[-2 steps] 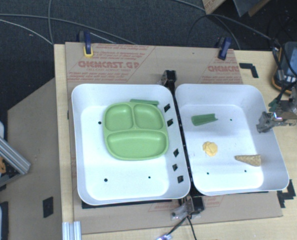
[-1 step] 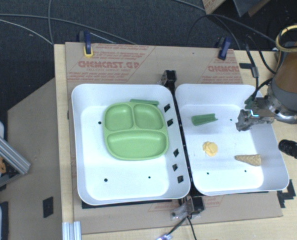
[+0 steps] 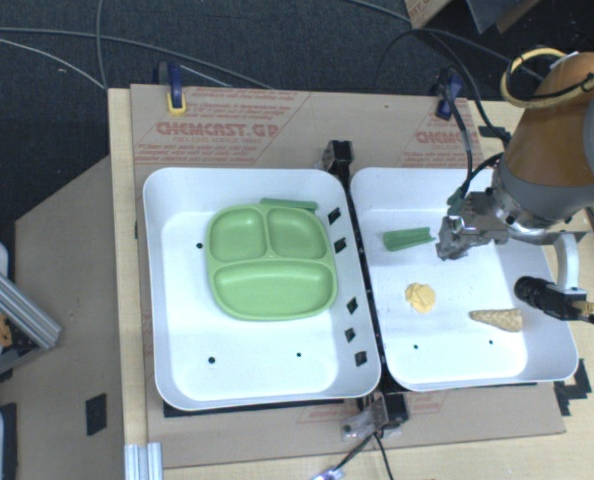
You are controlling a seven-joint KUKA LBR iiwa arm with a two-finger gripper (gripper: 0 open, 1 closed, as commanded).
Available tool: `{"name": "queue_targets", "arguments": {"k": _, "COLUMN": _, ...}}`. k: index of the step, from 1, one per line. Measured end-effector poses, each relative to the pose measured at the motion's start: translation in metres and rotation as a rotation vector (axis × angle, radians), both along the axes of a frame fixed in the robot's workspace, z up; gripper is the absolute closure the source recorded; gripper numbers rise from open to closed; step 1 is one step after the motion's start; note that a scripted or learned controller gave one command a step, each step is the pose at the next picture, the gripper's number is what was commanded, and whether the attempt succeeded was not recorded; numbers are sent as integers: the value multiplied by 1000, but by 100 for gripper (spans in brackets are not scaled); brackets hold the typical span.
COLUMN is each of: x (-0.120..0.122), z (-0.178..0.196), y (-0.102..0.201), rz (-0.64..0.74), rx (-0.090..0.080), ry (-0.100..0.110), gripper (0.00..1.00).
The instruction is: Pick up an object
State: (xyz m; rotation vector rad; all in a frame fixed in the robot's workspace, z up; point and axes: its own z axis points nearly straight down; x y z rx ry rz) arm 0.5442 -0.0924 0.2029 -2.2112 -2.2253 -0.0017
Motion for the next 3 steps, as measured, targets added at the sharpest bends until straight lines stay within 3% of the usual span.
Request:
{"name": "queue_targets", "arguments": {"k": 1, "x": 2, "z": -2, "y": 57, "rz": 0, "rx": 0, "ry": 0, "gripper": 100}}
{"name": "queue_targets", "arguments": {"k": 3, "x": 29, "z": 12, "y": 146, "rz": -1, "rx": -2, "ry": -5, "gripper": 100}}
